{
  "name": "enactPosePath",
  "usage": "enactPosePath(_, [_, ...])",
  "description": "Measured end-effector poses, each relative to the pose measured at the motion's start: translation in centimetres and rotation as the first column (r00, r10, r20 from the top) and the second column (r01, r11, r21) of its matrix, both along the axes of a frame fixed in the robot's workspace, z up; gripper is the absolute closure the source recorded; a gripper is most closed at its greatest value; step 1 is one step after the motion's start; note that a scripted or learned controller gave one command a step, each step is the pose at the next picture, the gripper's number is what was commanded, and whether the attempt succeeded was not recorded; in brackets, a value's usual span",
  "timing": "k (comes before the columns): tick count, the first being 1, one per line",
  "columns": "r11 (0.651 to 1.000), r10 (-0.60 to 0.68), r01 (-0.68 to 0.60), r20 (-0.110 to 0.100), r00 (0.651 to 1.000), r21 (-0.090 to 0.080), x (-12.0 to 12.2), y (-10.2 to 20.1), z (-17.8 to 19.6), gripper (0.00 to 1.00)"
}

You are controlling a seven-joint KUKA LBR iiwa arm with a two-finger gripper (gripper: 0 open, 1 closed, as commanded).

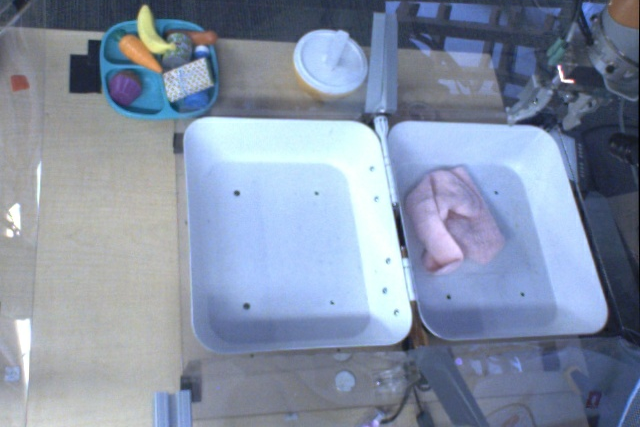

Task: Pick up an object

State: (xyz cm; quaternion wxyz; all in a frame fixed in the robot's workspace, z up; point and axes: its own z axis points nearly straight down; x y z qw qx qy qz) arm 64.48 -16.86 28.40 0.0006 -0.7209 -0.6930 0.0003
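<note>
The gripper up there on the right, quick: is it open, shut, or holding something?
Gripper: open, holding nothing, above the right bin's far edge; the pink cloth lies in the bin.

You have two white bins on the bench: the left bin (285,235) and the right bin (500,235). One pink cloth (455,218) lies below-left of the gripper (545,100). Far to its left: one lidded cup (330,63) and one blue tray (160,68) (toy foods, one banana (150,32)).
</note>
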Motion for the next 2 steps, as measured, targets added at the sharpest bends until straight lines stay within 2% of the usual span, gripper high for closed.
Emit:
enactPosePath(1, [0.997,-0.077,0.077,-0.002,0.997,0.000,-2.1,2.0,-17.4,0.00])
enactPosePath(2, [0.999,0.035,-0.035,0.014,0.999,-0.002,-4.0,7.5,-19.5,0.00])
